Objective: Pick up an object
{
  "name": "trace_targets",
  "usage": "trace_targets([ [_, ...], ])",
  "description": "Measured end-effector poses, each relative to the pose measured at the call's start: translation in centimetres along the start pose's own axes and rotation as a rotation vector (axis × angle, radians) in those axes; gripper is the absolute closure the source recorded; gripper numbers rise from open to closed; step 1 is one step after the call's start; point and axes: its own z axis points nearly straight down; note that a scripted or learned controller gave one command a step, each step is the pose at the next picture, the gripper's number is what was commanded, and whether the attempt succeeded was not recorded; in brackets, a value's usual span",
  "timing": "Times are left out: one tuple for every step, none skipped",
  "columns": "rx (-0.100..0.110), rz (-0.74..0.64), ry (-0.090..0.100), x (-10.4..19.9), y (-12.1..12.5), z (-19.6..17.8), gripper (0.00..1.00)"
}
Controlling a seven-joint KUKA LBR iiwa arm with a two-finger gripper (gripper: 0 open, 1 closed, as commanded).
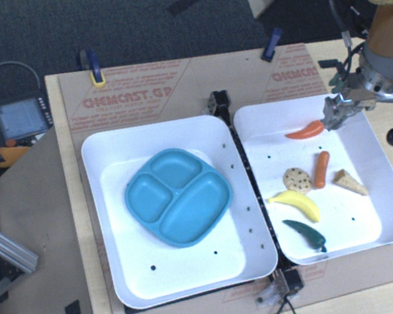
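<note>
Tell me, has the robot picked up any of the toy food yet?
Not that the picture shows. The gripper is at the right end of the orange chili in the right bin, so that looks like its target, but a grasp can't be confirmed. The cookie, sausage, banana, green pepper and tan wedge lie in the bin. Lifting is left.

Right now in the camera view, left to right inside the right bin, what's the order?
Banana → chili pepper → sausage → pincer at the chili's right end → wedge. Cookie and green pepper left out: they overlap the banana's span.
</note>
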Motion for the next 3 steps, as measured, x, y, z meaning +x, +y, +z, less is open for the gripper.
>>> trace_targets([
  [0.008, -0.004, 0.003, 5.5, 0.7, 1.1, 1.0],
  [0.004, -0.005, 0.003, 10.8, 1.5, 0.0, 1.0],
  [0.009, -0.004, 0.003, 16.1, 1.9, 1.2, 1.0],
])
